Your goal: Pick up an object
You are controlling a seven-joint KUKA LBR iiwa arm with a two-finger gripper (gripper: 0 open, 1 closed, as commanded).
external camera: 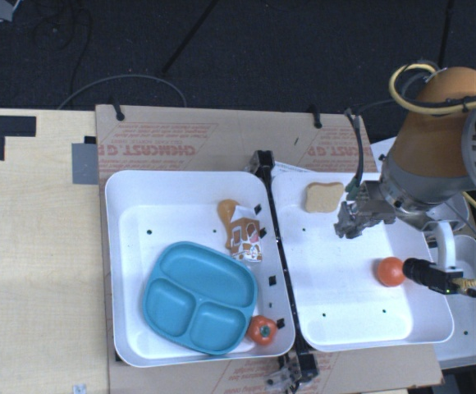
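I see a pale wooden bench [33, 245] under a sheet of brown printed cardboard [213, 142], with dark floor and loose cables behind it. On the cardboard sit two shallow white plastic bins, smooth and round-cornered, touching along a black divider.

The left bin [127, 220] holds a blue moulded three-compartment tray [199, 295], tilted across the floor toward the near wall. A small red tomato-shaped piece [262, 330] lies against the tray's near right corner. A crumpled printed packet [244, 240] and a tan curved piece [227, 212] lie by the divider.

The right bin [353, 318] holds a tan bread-slice-shaped piece [323, 197] near its far wall and an orange-red ball [390, 272] toward the right side, beside a black fitting. The near half of this floor is bare.

The grey two-finger gripper [350, 225] hangs over the right bin between the bread piece and the ball, apart from both. Its fingers are dark and clustered; I cannot tell their spread. Nothing shows between them.
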